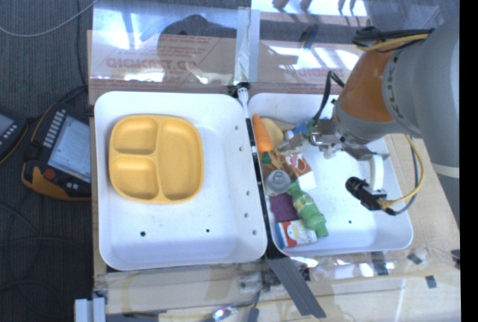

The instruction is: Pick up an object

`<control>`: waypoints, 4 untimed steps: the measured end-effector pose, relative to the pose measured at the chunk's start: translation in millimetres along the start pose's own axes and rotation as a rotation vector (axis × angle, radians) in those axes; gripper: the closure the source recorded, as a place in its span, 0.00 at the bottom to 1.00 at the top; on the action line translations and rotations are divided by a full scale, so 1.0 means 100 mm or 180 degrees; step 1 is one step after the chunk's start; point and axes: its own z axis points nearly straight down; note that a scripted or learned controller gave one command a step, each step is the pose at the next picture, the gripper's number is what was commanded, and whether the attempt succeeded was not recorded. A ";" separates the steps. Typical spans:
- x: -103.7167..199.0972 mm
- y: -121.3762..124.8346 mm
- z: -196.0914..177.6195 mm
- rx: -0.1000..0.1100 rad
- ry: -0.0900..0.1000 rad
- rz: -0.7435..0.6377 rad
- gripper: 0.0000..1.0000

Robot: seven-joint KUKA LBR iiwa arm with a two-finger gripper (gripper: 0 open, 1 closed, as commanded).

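While a yellow divided plate (157, 158) is lying in the left bin (134, 238), a heap of small objects is crowding the left side of the right bin (373, 234): an orange carrot (262, 135), a grey cap (278, 181), a purple piece (281, 205), a green bottle (308, 211) and a red-and-white packet (296, 234). The jaws (305, 135) are hanging just right of the carrot, over the heap's upper end; whether they are wide or narrow I cannot tell.

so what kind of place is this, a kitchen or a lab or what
Most likely a robotics lab, not a kitchen: a grey-and-orange arm reaches over two white bins, a control pendant lies on carpet, and cables trail nearby.
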 end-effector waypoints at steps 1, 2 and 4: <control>0.01 -0.04 0.00 -0.0023 -0.0003 0.0060 0.00; 0.01 -0.05 0.00 0.0005 0.0020 0.0395 0.00; 0.01 0.00 0.01 0.0042 0.0031 0.0533 0.00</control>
